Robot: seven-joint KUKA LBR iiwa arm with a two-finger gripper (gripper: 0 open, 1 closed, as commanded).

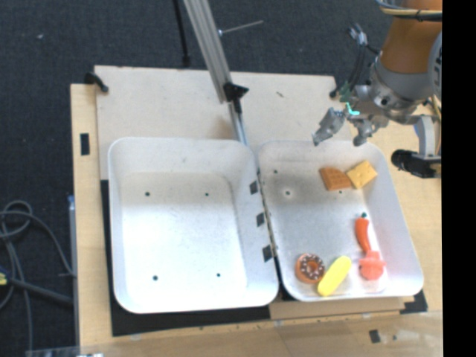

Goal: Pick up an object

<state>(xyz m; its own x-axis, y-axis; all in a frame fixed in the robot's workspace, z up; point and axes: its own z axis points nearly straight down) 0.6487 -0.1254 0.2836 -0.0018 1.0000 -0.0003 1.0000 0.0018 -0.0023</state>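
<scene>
White bins sit side by side on the bench; left bin has nothing to grab, right bin holds all the candidates. Two tan cracker-like squares lie touching each other near the far edge, an orange carrot-shaped toy along the right side, a yellow banana-like piece just beside a round brown donut at the near edge.

Gripper hangs above the far rim of the right bin, near the crackers but apart from them. Fingers look spread, nothing between them.

Risks, as judgement: the crackers are flat and overlapping, so the fingers could skid over them or pinch only an edge and drop it. They also sit close to the bin wall, so a straight descent may clip the rim. Banana and donut are touching; closing on one may just shove the other. The carrot looks the easiest grab, if the fingers straddle its narrow width.
</scene>
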